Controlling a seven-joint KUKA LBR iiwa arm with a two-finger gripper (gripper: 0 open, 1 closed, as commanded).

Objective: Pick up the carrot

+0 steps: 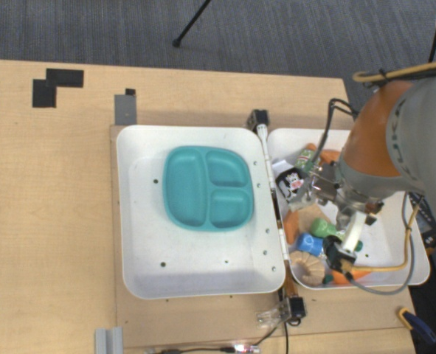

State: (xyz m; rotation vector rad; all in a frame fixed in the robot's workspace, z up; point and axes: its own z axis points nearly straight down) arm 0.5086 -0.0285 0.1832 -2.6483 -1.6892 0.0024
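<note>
The carrot (327,155) seems to be the orange piece with a green end (306,155) at the back of the right bin (395,265); the arm hides most of it. My gripper (311,186) hangs low over that bin's left half, just in front of the carrot and above a pile of toys. Another small orange piece (356,274) lies near the bin's front wall.
Under and around the gripper lie a black-and-white toy (287,177), a pale orange lump (305,217), a green piece (322,228), a blue block (310,244) and a tan thing (311,268). The left bin (140,220) bears a teal divided plate (206,187).
</note>
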